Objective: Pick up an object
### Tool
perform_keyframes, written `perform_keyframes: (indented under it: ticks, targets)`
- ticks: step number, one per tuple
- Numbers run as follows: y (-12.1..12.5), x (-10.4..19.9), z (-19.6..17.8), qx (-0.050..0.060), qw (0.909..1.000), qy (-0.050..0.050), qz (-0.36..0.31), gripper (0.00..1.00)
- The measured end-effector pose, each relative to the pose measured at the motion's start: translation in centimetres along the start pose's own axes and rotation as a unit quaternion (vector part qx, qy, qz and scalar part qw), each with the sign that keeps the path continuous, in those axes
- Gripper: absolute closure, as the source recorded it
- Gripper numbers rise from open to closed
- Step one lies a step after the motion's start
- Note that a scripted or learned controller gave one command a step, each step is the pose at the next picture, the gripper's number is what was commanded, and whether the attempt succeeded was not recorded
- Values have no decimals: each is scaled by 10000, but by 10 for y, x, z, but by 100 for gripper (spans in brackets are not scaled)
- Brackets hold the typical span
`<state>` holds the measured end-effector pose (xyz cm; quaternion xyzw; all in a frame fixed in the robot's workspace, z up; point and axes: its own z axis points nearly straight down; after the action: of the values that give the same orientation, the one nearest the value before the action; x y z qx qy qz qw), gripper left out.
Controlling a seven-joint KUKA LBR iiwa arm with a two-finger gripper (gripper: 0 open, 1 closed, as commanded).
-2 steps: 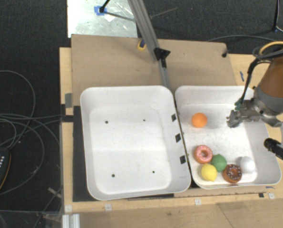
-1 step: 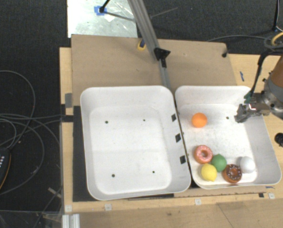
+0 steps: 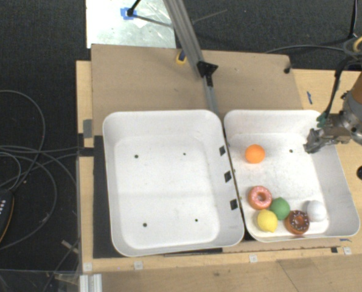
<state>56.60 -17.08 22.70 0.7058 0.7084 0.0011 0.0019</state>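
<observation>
The right shallow white plastic bin [image 3: 290,126] holds a round orange ball [image 3: 255,154] near its middle; a pink-iced doughnut [image 3: 260,196], green ball [image 3: 280,208], yellow lemon [image 3: 267,221], chocolate doughnut [image 3: 297,222] and white ball [image 3: 316,210] cluster at its front. The grey gripper [image 3: 313,143] hangs over its right rim, well apart from them; whether its jaws are open or closed I cannot tell. Left white bin [image 3: 162,123] adjoins.

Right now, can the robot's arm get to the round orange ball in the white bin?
Probably yes. The round orange ball sits alone on bare floor of the right-hand white bin, apart from the other toys, and the gripper hangs over that same bin with nothing between them.
</observation>
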Motion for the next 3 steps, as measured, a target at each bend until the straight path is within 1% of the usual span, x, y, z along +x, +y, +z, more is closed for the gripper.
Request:
perform_keyframes:
  ticks: [1,2,3]
  targets:
    - [5,50,-11,3,10000,14,-35,100]
    - [-1,106,-17,13,10000,19,-38,100]
    - [1,163,-5,21,10000,21,-36,100]
